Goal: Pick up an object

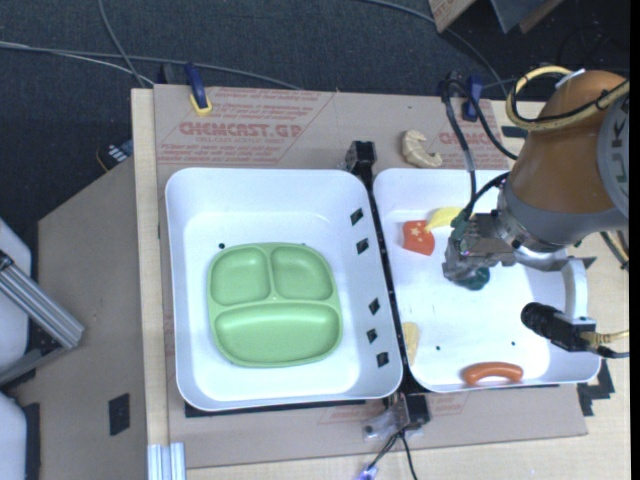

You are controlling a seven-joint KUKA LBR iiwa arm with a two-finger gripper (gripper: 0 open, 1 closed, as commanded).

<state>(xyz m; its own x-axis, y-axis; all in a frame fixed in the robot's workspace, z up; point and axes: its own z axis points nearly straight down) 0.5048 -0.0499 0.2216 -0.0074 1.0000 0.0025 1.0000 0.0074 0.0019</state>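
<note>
Nearest you, an orange sausage-shaped piece (491,373) lies at the front edge of the right bin (440,353). The left bin (190,268) carries a green divided plate (274,303). Mid-bin on the right, the pincer (468,266) sits low over a dark teal rounded object (475,277); you cannot tell from this view how its jaws stand. Beyond it lie a red block (418,237) and a yellow piece (443,216). On the tabletop (250,128) behind rests a beige curved item (421,148).
</note>
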